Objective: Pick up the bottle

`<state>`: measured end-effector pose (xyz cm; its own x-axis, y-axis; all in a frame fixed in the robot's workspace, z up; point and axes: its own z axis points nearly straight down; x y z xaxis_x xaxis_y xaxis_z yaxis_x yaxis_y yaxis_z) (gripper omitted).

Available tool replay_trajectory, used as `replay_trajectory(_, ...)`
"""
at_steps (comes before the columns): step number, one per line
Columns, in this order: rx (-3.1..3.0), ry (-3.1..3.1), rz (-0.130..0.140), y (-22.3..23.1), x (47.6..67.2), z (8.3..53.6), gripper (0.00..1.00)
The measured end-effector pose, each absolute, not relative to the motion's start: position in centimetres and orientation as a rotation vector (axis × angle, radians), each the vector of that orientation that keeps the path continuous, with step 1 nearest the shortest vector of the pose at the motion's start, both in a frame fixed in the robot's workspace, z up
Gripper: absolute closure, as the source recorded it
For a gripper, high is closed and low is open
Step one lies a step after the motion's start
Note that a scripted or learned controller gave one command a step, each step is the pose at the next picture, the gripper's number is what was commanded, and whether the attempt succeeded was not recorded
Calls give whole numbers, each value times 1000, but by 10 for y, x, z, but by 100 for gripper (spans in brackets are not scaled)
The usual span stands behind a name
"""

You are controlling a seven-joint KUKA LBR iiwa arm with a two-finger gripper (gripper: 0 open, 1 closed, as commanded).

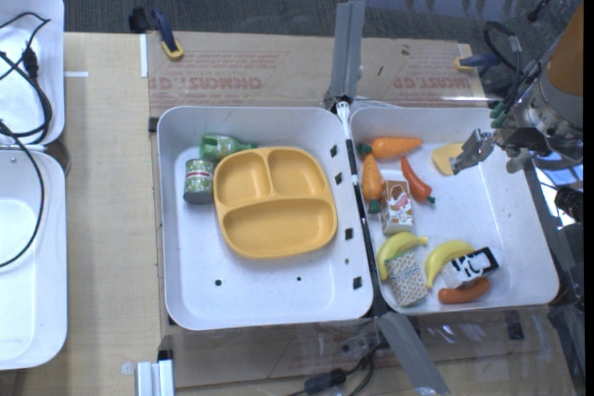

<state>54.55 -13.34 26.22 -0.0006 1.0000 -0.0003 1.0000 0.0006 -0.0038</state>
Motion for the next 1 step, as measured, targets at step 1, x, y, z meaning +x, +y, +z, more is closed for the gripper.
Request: replay_trajectory(1,-2295,-2147,3,-188,536,302,0)
